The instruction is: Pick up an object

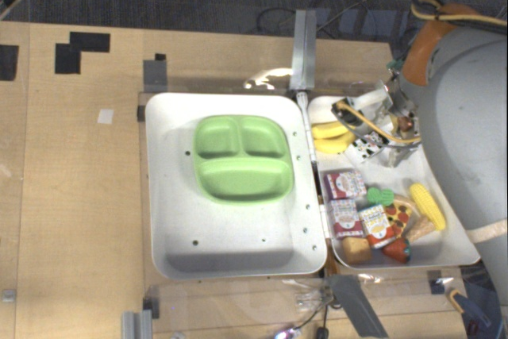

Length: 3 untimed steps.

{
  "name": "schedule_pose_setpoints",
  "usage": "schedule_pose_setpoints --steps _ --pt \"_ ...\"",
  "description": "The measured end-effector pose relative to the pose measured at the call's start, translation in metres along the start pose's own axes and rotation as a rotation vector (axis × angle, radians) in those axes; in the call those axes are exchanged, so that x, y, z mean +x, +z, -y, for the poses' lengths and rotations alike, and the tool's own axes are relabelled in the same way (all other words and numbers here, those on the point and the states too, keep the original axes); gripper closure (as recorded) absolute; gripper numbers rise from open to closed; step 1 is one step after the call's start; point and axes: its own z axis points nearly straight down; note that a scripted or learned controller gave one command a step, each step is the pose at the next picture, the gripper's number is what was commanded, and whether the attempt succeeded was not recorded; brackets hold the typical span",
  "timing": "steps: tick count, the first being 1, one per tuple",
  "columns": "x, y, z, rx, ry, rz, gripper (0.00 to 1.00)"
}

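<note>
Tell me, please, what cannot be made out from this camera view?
- Gripper: its fingers merge with cables and glare, so their state is unclear.
- Banana: its right end is hidden behind the gripper.
- Small cartons: labels too blurred to read.
- Right bin: the arm covers its far-right side.

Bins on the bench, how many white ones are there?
2. The left bin holds a green divided tray. The right bin holds toy food, with the claw at its far end.

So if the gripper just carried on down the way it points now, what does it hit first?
Probably the black-and-white spotted toy beside the banana in the right bin. The gripper hangs over it, though depth is unclear.
</note>
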Motion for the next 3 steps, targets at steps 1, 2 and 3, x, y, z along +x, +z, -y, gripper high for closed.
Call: schedule_pose_setpoints --steps 1,2,3 --pt "0.003 -0.001 0.054 0.002 0.004 -0.003 0.0" --pt "0.01 -0.001 0.05 0.004 0.005 0.003 0.0" --pt "-0.008 -0.001 0.031 -0.001 0.001 -0.002 0.0"
